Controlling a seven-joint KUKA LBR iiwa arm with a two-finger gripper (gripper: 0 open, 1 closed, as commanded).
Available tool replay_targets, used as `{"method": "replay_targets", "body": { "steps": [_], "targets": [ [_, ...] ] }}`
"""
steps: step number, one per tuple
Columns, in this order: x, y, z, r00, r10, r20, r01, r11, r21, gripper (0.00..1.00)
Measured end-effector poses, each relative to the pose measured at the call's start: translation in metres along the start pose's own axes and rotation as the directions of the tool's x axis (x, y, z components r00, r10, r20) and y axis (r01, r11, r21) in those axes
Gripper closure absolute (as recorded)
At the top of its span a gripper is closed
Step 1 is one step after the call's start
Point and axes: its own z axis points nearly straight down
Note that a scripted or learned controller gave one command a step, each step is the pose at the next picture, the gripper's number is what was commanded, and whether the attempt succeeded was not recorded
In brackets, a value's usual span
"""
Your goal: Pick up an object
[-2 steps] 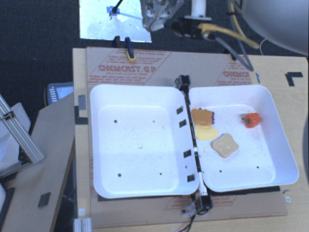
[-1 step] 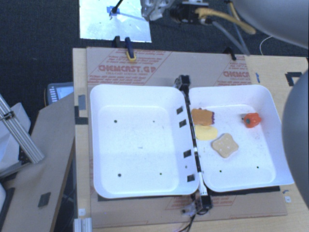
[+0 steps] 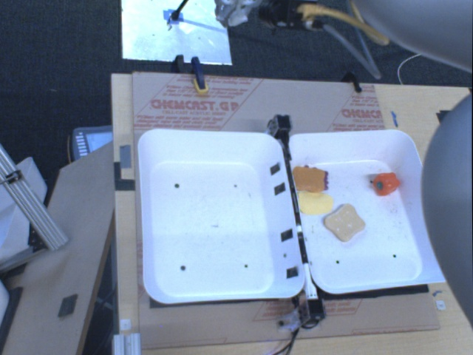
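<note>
Camera view, read from left to right: the left bin (image 3: pixel 211 220) has nothing in it to grasp, so the candidates all sit in the right bin (image 3: pixel 362 268). Closest to the divider lies an orange-brown block (image 3: pixel 310 178) with a purple edge, and just below it, touching or nearly so, a flat yellow slice (image 3: pixel 315 203). A step further right and lower rests a tan toast-shaped piece (image 3: pixel 344 222), lying flat with its corners turned at a slant to the bin walls. Well apart, near the bin's far right wall, sits a small orange-red piece (image 3: pixel 384 184).

The gripper (image 3: pixel 238 0) hangs at the top of the view, beyond the bench's far edge and above the left bin's side. Whether its claw is apart or together cannot be told from this angle; nothing shows between it.

Judged from this, every object lies toward the viewer and to the right of the claw, so the coming move calls for a long travel in over the right bin. The toast-shaped piece and the orange-red piece stand clear of neighbours and look the easier targets.
</note>
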Motion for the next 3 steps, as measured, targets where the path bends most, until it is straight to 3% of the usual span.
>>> {"method": "replay_targets", "body": {
  "steps": [1,2,3],
  "targets": [
    [0.0,0.0,0.0,1.0,-0.001,0.0,0.001,1.0,0.001,0.0],
    [0.001,0.0,-0.012,1.0,-0.004,-0.002,0.004,1.0,-0.002,1.0],
    [0.001,0.0,-0.011,1.0,-0.005,-0.001,0.005,1.0,-0.001,0.0]
  ]
}}
